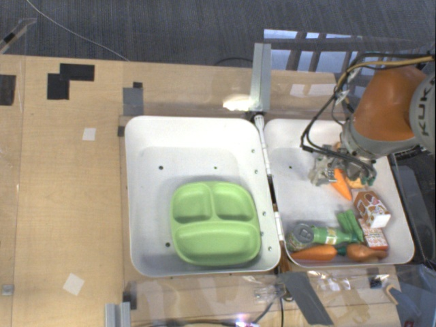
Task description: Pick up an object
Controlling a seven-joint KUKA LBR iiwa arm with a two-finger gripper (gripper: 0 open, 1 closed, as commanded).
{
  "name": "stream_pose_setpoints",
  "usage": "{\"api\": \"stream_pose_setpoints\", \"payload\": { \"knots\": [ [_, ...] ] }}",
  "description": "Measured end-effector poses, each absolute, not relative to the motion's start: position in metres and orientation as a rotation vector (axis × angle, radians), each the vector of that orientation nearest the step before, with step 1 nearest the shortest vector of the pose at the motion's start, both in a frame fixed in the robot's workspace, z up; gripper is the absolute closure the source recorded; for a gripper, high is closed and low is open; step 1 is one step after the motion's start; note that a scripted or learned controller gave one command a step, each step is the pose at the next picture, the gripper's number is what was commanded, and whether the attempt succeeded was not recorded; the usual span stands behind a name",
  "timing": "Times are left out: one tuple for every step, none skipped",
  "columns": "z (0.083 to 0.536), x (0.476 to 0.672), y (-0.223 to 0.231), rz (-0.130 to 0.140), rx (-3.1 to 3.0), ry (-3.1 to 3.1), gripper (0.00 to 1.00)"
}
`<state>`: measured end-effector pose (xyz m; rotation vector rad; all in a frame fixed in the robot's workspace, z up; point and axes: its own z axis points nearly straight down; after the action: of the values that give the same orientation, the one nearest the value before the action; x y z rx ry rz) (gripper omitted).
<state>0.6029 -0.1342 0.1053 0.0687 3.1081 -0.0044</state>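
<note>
My gripper (343,174) hangs low over the back part of the right bin (289,148), under the orange wrist band. Its fingers (319,176) stand apart, open. A small orange carrot-like piece (343,184) lies in the gap between them, pointing toward the bin's front right; whether the pads touch it I cannot tell. Along the bin's front lie a green bottle with a grey cap (319,236), an orange carrot (315,253), a brown-orange piece (358,253) and a red and white carton (372,211).
The left bin (146,148) holds a green divided plate (214,222) at its front middle. A metal divider (267,176) separates the bins. Black cables loop from the arm over the right bin's back. A green item (350,223) lies beside the carton.
</note>
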Motion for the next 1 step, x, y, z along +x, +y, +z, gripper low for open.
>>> {"api": "stream_pose_setpoints", "payload": {
  "knots": [
    [0.2512, 0.6241, -0.0945, -0.002, 0.030, 3.116, 1.00]
  ]
}}
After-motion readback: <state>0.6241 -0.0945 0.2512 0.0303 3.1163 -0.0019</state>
